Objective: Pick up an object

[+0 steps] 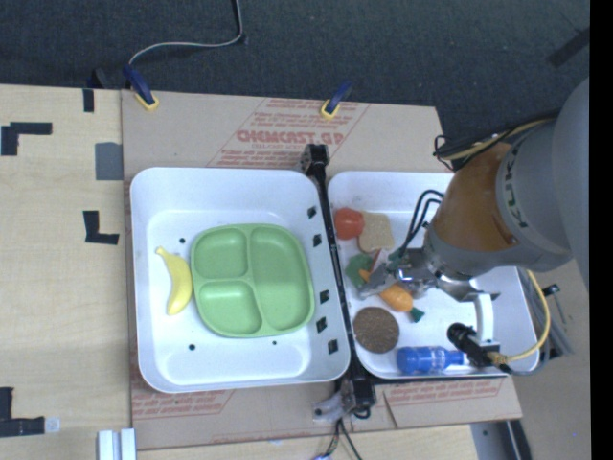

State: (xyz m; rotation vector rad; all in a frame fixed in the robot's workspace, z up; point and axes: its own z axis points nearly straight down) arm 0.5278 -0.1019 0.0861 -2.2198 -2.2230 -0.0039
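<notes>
Holding banana [176, 281], green tray [254, 280], left bin [153, 195]

A robotics lab test bench: two white bins [153, 257] sit on a cardboard sheet [278, 137] clamped to a pale wooden tabletop [57, 286]. A grey industrial arm [517, 199] reaches in, cables [192, 41] trail over dark carpet [383, 36], and toy food fills the bins.

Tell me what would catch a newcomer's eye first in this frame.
The grey arm with its orange band looms over the right white bin, its tool down among small toy foods. In the left white bin, a green divided plastic plate lies beside a yellow toy banana.
</notes>
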